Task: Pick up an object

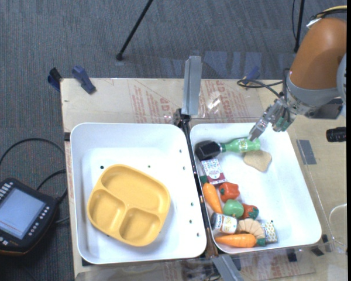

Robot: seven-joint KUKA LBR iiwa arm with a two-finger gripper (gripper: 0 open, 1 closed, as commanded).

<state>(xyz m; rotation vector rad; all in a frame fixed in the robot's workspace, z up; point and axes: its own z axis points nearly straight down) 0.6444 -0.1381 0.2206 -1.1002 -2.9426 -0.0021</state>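
My jaws touch the green plastic bottle near the right bin's far edge; spread unclear. Centre on its body, then descend.

The grey arm reaches in from the right, its claw angled down-left

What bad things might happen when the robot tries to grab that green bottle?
The gripper sits right at the end of the green bottle, so the round bottle may roll or slip away. The tan cookie-shaped piece lies close beside it and might get bumped. The bin wall is near, leaving little room.
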